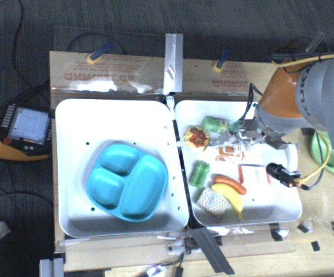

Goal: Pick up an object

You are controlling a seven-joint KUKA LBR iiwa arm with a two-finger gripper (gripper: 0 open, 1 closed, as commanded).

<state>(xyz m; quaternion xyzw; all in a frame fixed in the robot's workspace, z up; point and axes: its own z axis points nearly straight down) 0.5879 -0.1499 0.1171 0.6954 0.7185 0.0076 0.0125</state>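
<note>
A cluster of small objects is seen in the right white bin [282,209], at the middle right of the frame: a yellow plastic banana [232,199] with an orange sausage-shaped piece [229,184] just above it, a white patterned packet [211,201] at the lower left, a green cylinder [199,173], a red and yellow round item [196,136] and a green can [214,123] near the top. A small orange-printed card [229,152] is placed centrally. The gripper [243,130] is positioned over the bin's upper part, beside the green can; whether its jaws are parted cannot be told. A blue divided plastic tray [127,180] is held in the left white bin [74,120].
</note>
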